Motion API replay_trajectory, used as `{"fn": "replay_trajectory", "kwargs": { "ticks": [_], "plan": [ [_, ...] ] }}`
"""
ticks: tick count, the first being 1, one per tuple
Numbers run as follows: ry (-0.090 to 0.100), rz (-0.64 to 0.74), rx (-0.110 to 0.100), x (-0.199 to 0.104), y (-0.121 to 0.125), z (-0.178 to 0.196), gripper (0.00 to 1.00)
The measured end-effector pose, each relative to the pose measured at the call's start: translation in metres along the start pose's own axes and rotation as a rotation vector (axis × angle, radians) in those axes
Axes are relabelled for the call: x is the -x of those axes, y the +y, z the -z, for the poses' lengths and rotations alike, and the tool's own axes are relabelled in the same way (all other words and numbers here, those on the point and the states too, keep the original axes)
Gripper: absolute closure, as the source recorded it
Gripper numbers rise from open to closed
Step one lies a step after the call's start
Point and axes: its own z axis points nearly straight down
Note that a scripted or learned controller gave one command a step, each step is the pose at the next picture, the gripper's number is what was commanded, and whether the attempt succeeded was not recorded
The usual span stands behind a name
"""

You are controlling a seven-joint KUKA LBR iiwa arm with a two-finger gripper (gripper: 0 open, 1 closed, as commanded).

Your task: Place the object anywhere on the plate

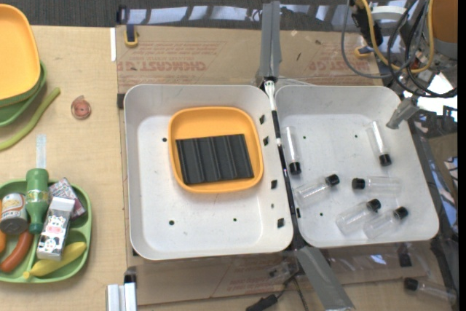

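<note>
Camera view: the gripper point(400, 115) hangs over the right bin's point(419, 229) far right corner, and whether it is released or clenched cannot be told. Clear black-capped vials lie scattered on this bin's floor, the nearest vial point(379, 142) just beside the gripper toward the near edge, its long axis running far-to-near. The orange plate point(215, 121) bearing a dark ridged insert point(215, 159) sits mid-floor in the left bin point(145, 229), across the shared wall, with open room around it.

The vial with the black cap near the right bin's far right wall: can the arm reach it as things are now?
Probably yes. The vial lies flat and alone on the right bin's floor, apart from the other vials, and the claw is just beyond it, nothing between.
</note>
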Motion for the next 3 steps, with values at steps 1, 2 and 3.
{"fn": "replay_trajectory", "kwargs": {
  "ticks": [1,2,3],
  "plan": [
    [0.000,0.243,-0.001,-0.004,0.008,-0.021,0.00],
    [0.000,0.293,0.000,0.004,0.012,-0.022,0.00],
    [-0.001,0.278,-0.001,-0.004,0.009,-0.045,0.00]
  ]
}}
